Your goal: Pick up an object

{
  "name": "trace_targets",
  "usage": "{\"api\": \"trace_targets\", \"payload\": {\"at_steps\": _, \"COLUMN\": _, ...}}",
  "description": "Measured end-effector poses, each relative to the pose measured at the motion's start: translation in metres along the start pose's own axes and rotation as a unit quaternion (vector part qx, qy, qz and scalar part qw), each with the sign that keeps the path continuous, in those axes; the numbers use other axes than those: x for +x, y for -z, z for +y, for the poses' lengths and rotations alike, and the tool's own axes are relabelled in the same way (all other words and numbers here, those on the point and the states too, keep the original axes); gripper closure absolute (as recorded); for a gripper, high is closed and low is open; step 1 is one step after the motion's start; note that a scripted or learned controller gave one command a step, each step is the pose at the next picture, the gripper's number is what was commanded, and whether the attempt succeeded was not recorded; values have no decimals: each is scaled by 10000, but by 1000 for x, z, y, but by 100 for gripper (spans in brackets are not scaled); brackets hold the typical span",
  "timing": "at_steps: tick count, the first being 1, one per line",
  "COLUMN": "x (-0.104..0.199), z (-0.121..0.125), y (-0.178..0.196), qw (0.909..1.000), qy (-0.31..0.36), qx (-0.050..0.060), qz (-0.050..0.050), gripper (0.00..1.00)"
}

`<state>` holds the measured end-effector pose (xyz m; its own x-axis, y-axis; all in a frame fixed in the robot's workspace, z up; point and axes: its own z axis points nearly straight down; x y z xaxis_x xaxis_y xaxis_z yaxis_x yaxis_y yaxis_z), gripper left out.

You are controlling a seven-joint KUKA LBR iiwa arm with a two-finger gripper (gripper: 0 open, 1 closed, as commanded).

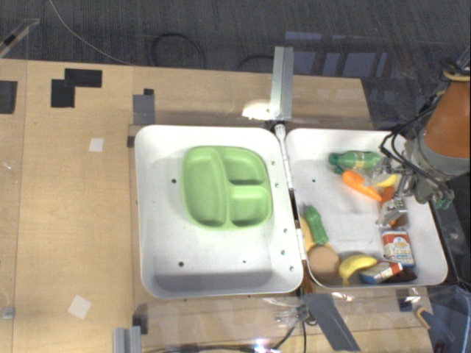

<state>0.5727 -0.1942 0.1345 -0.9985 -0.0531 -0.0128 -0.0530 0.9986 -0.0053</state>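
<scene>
Table [66, 219] was light wood, carrying two white bins side by side. Left bin [158, 219] held a green divided tray [224, 186], roughly centered, slightly toward the far side. Right bin [346, 219] held all the small stuff.

Arm [450, 123] came in from the right, orange band visible, wrist hanging over the right bin's far-right part. Claw [394, 210] sat low over the bin's right side, near the orange carrot; couldn't tell if it was spread or pressed together, and nothing was visibly between its tips.

Objects in the right bin, big to small:
- green bottle [353, 159] lying on its side at the far end
- carrot [360, 186] just in front of the bottle, angled, touching or nearly touching it
- tan ball [322, 259] at the near-left corner
- banana [357, 265] just right of the ball, touching it
- green pickle [316, 225] along the left wall, just above the ball
- small carton [397, 247] with red and white label near the right wall, just below the claw
- red and blue item [388, 273] at the near edge, beside the banana; too small to identify
</scene>
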Motion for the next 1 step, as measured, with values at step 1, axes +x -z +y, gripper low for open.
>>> {"api": "trace_targets", "payload": {"at_steps": 1, "x": -18, "z": 84, "y": -45, "qw": 9970, "qy": 768, "qx": -27, "qz": -6, "gripper": 0}}
